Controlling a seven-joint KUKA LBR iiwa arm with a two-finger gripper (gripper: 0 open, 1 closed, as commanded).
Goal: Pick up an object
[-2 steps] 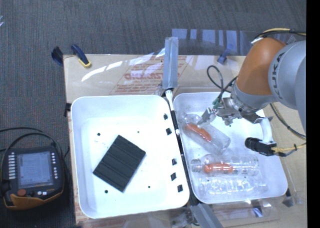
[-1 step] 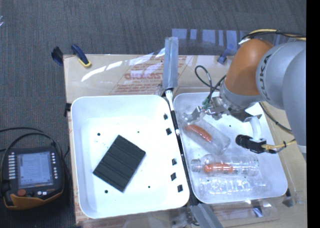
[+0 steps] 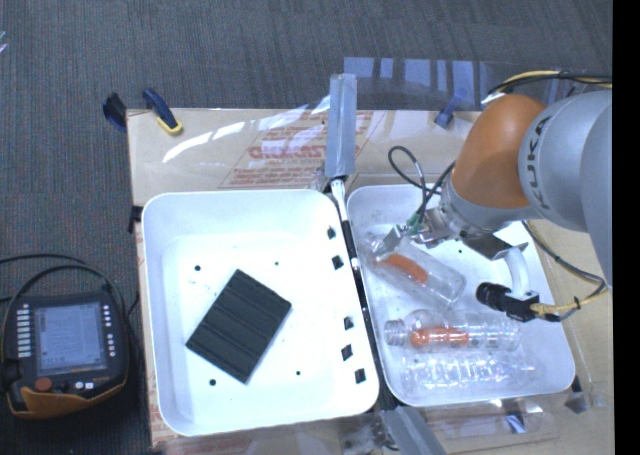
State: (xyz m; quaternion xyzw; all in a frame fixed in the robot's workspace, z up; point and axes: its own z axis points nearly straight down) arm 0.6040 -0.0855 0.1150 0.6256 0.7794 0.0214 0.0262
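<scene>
In the right bin [image 3: 556, 341] lie two clear plastic bottles with orange inside. The upper one [image 3: 425, 276] lies slanted, and the lower one [image 3: 452, 336] lies flat toward the front. A crumpled clear plastic piece [image 3: 462, 373] rests at the front edge. My gripper [image 3: 404, 234] is low over the back left of this bin, at the upper bottle's top end. The wrist and its orange band hide how the gripper meets the bottle. A black ribbed slab [image 3: 240, 325] lies flat in the left bin [image 3: 160, 243].
A ridge with black clips [image 3: 347, 323] divides the two bins. A grey upright post [image 3: 341, 133] stands behind them. A teach pendant [image 3: 65, 343] lies on the floor at the left. Blue clamps [image 3: 160, 113] hold the bench's back left corner.
</scene>
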